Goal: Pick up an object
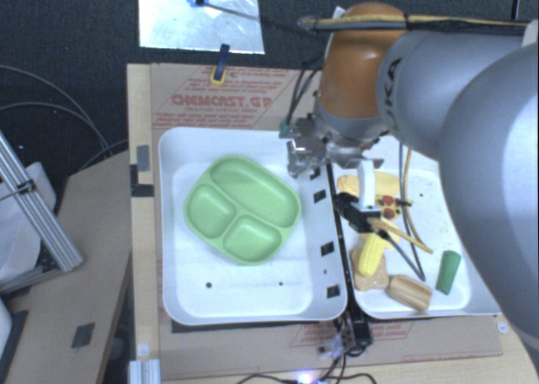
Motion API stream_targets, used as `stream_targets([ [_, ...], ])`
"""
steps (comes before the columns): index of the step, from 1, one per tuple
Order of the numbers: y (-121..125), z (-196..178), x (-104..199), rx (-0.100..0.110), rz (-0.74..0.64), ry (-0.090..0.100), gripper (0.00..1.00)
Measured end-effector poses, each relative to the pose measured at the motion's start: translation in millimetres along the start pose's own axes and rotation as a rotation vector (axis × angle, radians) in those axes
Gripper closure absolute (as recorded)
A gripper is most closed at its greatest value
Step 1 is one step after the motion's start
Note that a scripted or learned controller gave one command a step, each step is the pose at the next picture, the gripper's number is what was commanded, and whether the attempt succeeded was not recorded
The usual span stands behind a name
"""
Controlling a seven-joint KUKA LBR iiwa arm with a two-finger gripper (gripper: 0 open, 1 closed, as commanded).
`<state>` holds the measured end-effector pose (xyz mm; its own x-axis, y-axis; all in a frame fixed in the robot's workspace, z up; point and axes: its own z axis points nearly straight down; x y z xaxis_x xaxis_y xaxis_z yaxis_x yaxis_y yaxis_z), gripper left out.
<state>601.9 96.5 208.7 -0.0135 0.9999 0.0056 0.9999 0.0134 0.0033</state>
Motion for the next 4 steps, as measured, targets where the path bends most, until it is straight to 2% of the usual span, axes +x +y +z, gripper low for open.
stream_targets([
  [1, -54, 13, -20, 0.007, 0.013, -0.006, 1.00],
  [2, -81, 63, 18, 0.008, 0.008, -0.004, 1.00],
  [3, -112, 104, 64, -0.011, 0.007, -0.002, 1.00],
  [4, -6, 105, 86, 0.092, 0.010, -0.016, 1.00],
])
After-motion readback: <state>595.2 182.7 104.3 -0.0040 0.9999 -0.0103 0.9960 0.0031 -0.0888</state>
